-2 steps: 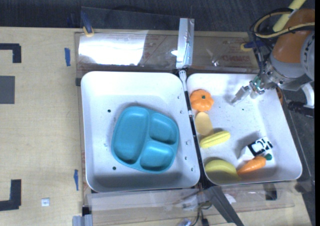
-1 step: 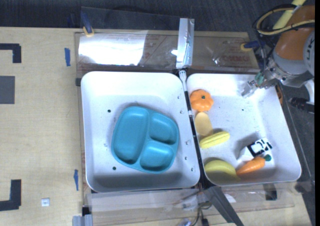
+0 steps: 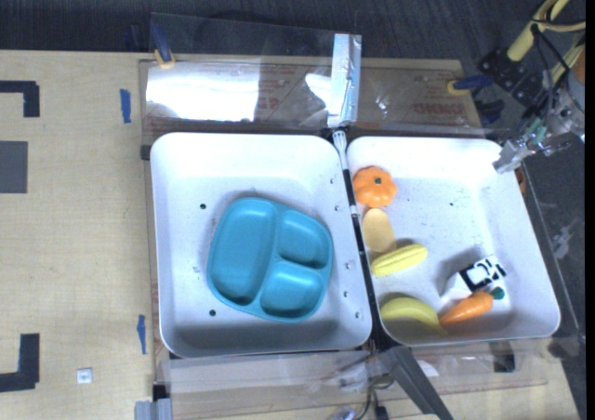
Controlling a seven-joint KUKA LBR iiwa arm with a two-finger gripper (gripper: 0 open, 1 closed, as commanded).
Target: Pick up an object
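Blue divided plate (image 3: pixel 270 258) in left bin (image 3: pixel 177 167), toy foods crowding right bin (image 3: pixel 446 153) (orange pumpkin (image 3: pixel 374 187) nearest divider), fingers' state untellable

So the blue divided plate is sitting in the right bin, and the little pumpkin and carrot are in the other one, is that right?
Not quite. The camera view shows the blue divided plate in the left bin, not the right one. The pumpkin and carrot are indeed in the other one, the right bin.
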